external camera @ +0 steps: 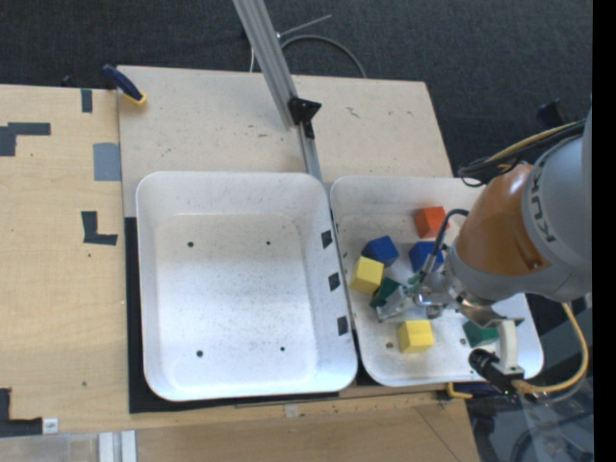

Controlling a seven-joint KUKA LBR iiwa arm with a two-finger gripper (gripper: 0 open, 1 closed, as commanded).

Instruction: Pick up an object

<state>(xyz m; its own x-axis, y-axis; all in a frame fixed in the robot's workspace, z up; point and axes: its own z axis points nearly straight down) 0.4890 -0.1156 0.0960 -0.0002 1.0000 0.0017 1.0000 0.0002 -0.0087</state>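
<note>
Dark green block (388,290), a small foam-like piece, lies in the right white plastic bin (385,192), wedged between a yellow cube (367,273) and the metal two-finger gripper (402,296). We cannot tell how the gripper is set. We judge the crowding risky: a blue cube (380,249) and the yellow one touch it, so a close could nudge neighbours or slip. Its long axis is unclear, half hidden.

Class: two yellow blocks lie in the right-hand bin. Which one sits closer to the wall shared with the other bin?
The upper yellow block, beside the blue block. The lower yellow block lies further right, nearer the front rim.
</note>
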